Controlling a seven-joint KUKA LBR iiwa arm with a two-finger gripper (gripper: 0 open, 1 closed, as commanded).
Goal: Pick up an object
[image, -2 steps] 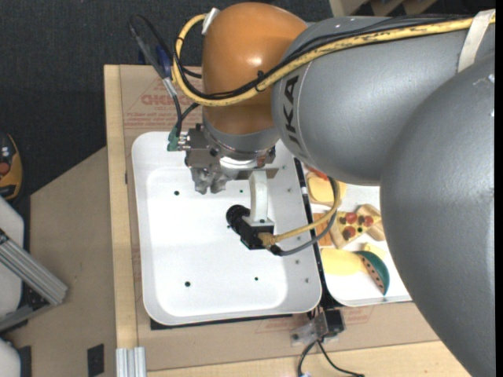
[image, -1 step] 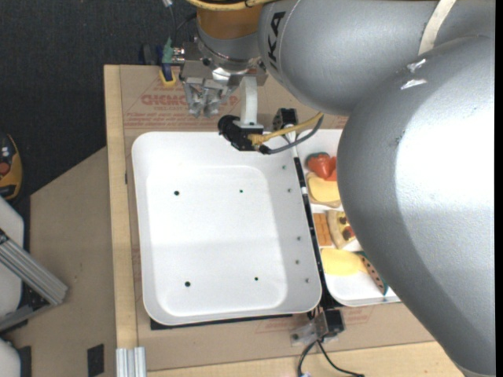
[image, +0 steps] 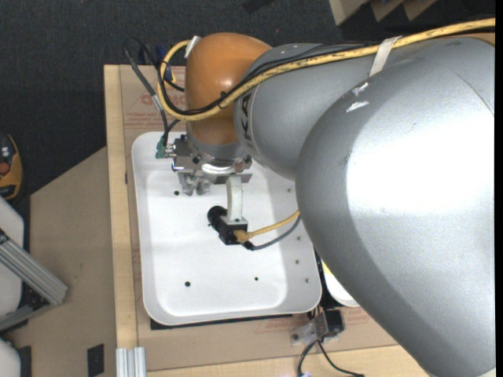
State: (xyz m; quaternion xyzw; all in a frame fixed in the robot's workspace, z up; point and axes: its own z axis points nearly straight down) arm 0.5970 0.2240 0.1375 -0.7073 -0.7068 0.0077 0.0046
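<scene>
Camera view looks down on the shallow white plastic left bin (image: pixel 161 258), whose bare floor carries a few small dark specks (image: pixel 187 283), too small to identify; which thing is to be picked I cannot tell; it may lie under the grey arm (image: pixel 377 171), which covers nearly all of the white right bin (image: pixel 336 290), so weight, stiffness, slipperiness and a place to take hold cannot be judged; the two-finger gripper (image: pixel 196 183) hangs low over the left bin's far end, near its floor; whether it is apart or together I cannot tell; the bin's far wall, with the tan bench (image: pixel 118 210) beyond, would likely crowd any sideways approach.
</scene>
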